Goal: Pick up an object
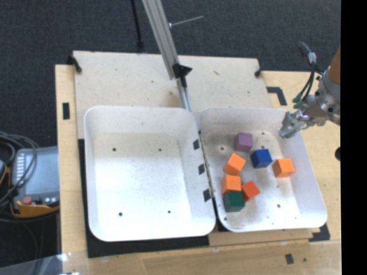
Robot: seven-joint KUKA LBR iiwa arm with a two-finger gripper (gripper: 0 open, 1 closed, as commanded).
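Note:
The right bin holds several small cubes: a purple one, a blue one, an orange one, another orange one, a third orange one, a red-orange one and a dark green one. My gripper hangs over the bin's upper right rim, up and to the right of the blue cube. Nothing shows between its fingers.
The left bin sits beside the right one. A slanted aluminium post rises from the bench behind the bins. A grey device with cables lies off the bench at the left.

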